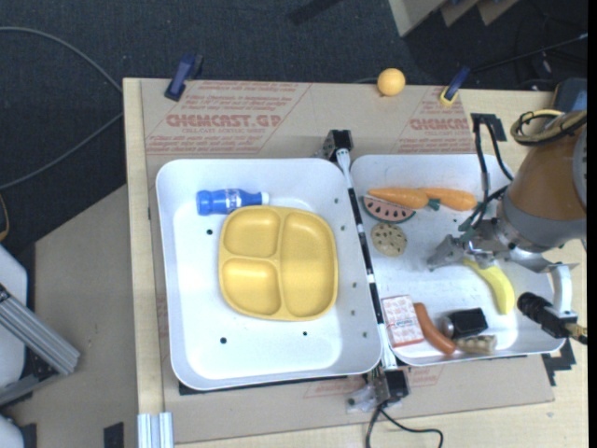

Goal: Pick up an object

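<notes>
- Far left on the counter (140, 250): left bin (187, 343) w/ blue bottle (229, 200) lying on its side near the top edge, yellow divided plate (278, 261) just below it.
- Right of the divider: right bin (410, 171) w/ carrot (422, 197), watermelon slice (389, 210), cookie (388, 239) up top; red-white packet (399, 320), sausage (435, 330), small black item (465, 323) along the bottom.
- Mid-right: tool (459, 250) low over the bin floor, tips pointing left; open or closed — can't tell, too small and dark.
- Just right of and below the tips: banana (497, 283), the nearest thing, prob. the target. Long axis runs upper-left to lower-right, upper end beside the tool; nothing visibly between the tips.
- Far right: grey arm w/ orange band (550, 180).
</notes>
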You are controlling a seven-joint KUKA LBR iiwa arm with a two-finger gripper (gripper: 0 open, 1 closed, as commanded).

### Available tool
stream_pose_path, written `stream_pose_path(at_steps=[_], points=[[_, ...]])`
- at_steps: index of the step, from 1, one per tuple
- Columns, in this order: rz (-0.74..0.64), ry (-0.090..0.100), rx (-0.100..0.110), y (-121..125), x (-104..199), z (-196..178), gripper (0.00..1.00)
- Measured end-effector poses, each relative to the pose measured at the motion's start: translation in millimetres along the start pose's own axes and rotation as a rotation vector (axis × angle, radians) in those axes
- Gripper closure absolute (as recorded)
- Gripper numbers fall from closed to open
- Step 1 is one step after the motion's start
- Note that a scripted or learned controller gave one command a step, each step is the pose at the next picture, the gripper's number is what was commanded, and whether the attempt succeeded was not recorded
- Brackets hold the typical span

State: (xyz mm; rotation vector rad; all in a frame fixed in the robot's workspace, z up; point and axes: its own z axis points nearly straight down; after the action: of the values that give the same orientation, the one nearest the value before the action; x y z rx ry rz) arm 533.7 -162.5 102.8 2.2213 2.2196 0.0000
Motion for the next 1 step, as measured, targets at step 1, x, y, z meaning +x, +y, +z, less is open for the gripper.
stream_pose_path(at_steps=[1], points=[[-0.006,0.009,0.001,73.3,-55.7,18.0,0.0]])
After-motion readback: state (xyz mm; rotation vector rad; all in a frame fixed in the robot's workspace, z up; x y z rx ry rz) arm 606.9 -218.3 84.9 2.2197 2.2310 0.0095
